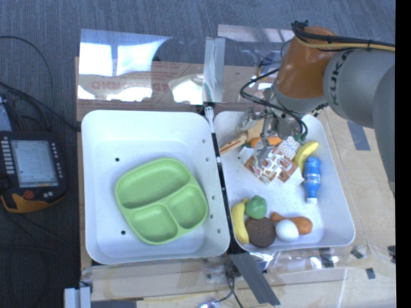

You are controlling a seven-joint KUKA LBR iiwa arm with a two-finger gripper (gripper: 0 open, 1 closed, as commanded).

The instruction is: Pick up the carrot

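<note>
We see a green plate [162, 199] in the left bin [103, 133]. In the right bin [337, 204], the carrot [264, 142] lies at about eleven o'clock, directly under the hand [268, 128]; its grip we cannot tell.

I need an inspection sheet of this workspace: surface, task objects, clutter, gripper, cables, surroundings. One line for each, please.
Surface: two shallow white bins side by side, left bin and right bin.
Task objects: an orange piece, possibly the carrot, lies under the gripper in the right bin; identity uncertain.
Clutter: green divided plate in left bin; in right bin a blue bottle, patterned box, two bananas, green fruit, brown item, white egg.
Gripper: gripper low over the right bin's far end; finger state cannot be judged.
Cables: black cables on the arm.
Surroundings: handheld control pendant on dark carpet at left.
</note>
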